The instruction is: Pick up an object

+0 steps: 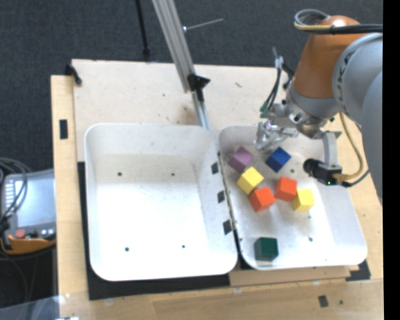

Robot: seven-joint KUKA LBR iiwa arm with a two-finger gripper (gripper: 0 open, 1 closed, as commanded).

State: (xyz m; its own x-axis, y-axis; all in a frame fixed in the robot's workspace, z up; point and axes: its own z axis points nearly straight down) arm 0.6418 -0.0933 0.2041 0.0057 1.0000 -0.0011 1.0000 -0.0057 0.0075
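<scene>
Two white bins (pixel 153 135) hold seven blocks: two yellow (pixel 250 179), two orange (pixel 261 198), one purple (pixel 241 159), one blue (pixel 278 159), one green (pixel 266 248).

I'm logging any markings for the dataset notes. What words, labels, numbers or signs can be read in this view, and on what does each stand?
No text can be read anywhere in this view.
The blocks, such as the blue block and the green block, show plain faces.
The right bin and the left bin bear only small dark dots.
The device at the bench's left edge is too blurred to read.
</scene>
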